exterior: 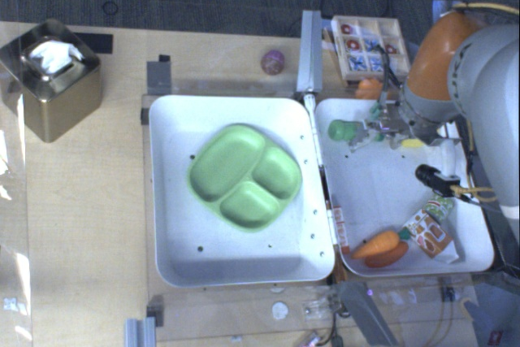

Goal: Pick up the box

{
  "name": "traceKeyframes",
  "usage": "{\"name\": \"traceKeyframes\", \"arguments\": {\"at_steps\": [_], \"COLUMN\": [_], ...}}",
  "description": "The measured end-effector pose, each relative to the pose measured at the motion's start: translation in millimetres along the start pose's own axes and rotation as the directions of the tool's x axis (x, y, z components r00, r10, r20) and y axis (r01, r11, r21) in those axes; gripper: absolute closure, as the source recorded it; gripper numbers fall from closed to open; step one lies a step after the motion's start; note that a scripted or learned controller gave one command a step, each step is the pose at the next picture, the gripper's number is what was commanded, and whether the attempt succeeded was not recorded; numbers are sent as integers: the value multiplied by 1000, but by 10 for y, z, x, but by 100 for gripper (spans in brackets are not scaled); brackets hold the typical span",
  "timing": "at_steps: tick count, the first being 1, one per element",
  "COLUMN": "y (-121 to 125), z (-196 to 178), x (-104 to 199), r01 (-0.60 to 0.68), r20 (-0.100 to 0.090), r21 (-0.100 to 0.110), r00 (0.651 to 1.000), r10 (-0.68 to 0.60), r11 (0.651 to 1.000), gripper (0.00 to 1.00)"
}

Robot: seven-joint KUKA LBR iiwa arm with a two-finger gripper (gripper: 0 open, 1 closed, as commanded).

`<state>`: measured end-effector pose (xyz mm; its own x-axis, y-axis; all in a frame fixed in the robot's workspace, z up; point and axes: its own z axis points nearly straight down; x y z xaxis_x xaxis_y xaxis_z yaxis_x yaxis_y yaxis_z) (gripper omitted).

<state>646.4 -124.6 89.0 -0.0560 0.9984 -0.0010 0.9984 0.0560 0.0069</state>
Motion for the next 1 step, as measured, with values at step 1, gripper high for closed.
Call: {"name": "traceKeyframes", "arguments": {"at_steps": [1], "y": [-1532], "z": [-30], "x": [373], "r01": [228], "r20": [3], "r21": [-8], "r00": [974], "r10": [-228], "r11": [974], "gripper": [0]}}
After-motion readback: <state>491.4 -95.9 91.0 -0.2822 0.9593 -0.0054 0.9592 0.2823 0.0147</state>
